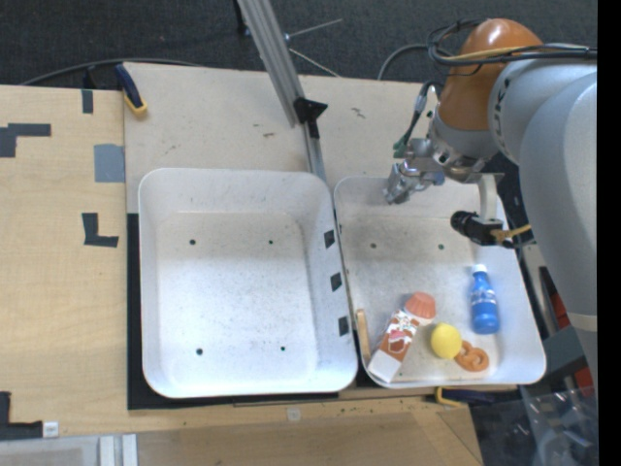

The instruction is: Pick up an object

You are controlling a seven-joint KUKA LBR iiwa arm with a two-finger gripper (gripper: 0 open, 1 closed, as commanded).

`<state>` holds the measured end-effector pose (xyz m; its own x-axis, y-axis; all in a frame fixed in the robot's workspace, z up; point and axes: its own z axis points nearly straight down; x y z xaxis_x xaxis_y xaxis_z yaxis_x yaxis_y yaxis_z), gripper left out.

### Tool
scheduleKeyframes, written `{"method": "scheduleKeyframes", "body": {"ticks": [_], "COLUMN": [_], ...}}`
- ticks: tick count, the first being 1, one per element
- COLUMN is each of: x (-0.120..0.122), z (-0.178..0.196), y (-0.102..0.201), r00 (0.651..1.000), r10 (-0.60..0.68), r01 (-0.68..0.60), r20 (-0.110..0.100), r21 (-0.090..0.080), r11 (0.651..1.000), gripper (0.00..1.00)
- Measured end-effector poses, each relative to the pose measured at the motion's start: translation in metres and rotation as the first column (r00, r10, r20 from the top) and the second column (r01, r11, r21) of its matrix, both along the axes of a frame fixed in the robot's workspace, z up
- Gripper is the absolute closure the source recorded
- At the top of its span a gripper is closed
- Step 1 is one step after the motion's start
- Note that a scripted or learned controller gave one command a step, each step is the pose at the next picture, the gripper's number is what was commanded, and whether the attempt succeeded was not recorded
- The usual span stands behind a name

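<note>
My gripper hangs over the far edge of the right bin, with nothing between its fingers as far as I can see. At the bin's near end lie an orange and white tube, a yellow ball, a blue bottle and an orange pretzel-shaped piece. All of them lie well apart from the gripper.
The left bin stands beside the right one, parted by a shared rim. A slanted metal pole rises behind the bins. A thin wooden stick lies along the right bin's near left wall.
</note>
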<state>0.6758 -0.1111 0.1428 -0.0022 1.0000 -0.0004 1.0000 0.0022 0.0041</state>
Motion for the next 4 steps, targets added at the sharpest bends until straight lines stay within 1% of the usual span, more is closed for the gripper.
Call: {"method": "scheduleKeyframes", "body": {"ticks": [1, 2, 3, 4], "x": [-0.007, 0.002, -0.011, -0.021], "z": [0.047, 0.102, 0.107, 0.111], "y": [-0.002, 0.006, 0.063, 0.113], "r00": [1.0, 1.0, 1.0, 1.0], "r10": [-0.001, 0.0, 0.004, 0.004], "r01": [0.001, 0.0, -0.004, -0.004], "r20": [0.0, 0.001, -0.005, -0.006], "r21": [0.0, 0.0, 0.002, 0.002], "r11": [1.0, 1.0, 1.0, 1.0], "gripper": [1.0, 1.0, 1.0, 1.0]}}
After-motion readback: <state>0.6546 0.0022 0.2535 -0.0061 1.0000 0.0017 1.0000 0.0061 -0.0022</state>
